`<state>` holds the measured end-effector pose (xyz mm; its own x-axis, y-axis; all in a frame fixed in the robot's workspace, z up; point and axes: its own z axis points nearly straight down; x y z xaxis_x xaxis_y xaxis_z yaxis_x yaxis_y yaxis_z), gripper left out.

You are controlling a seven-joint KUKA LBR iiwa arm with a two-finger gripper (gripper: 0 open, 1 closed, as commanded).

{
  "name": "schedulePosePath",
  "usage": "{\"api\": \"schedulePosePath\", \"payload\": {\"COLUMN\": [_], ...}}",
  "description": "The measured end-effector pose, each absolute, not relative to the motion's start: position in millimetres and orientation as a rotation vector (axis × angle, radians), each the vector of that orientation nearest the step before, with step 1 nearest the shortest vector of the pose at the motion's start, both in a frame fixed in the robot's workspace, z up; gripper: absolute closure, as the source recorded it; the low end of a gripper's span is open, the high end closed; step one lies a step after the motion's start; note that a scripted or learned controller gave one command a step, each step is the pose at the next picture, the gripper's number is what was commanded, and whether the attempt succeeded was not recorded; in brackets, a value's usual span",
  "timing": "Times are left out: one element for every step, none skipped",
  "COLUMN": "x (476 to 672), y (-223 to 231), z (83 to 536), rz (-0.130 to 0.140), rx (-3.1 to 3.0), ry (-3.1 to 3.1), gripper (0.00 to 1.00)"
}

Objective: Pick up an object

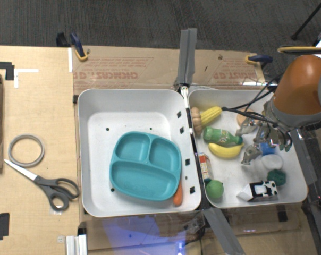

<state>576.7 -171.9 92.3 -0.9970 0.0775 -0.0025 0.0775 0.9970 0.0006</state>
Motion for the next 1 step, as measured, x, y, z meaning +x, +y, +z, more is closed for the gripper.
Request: {"api": "schedulePosePath", "payload": {"x": [557.7], "y": [-93.2], "z": [92.6], "rz": [0.0], "rx": [0.092], "ry": [3.137], "gripper": [0.0]}}
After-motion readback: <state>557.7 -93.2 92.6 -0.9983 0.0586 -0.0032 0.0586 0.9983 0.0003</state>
